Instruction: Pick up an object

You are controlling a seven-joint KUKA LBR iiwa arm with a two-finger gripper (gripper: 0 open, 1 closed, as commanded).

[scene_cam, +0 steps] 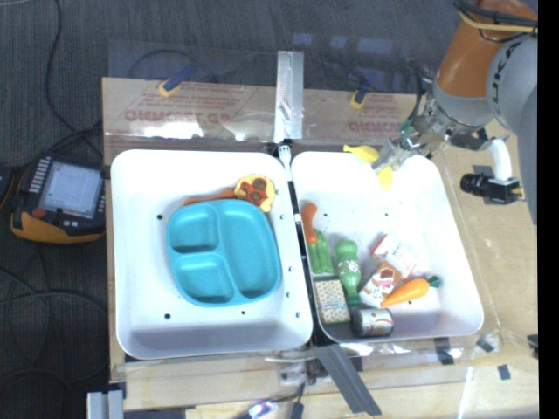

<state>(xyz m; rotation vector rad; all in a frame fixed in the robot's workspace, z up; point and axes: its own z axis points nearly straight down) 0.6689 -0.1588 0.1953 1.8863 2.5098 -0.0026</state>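
My gripper (pixel 390 162) hangs over the far edge of the right bin (pixel 454 234), low near the rim, below the arm's orange band. A yellow banana-like piece (pixel 361 153) lies just left of it on that rim, touching or nearly touching it. Nearer the front of this bin lie an orange carrot (pixel 406 291), a white and red carton (pixel 398 255), two green bottles (pixel 348 266), a patterned box (pixel 330 300), a dark can (pixel 374 322) and an orange stick (pixel 308 221) by the left wall.
The left bin (pixel 140 304) holds a blue divided plate (pixel 223 251) and a yellow and red toy (pixel 255 188) at its far right corner. A metal divider strip (pixel 289 94) stands behind the bins. A handheld device (pixel 61 195) lies on the floor at left.
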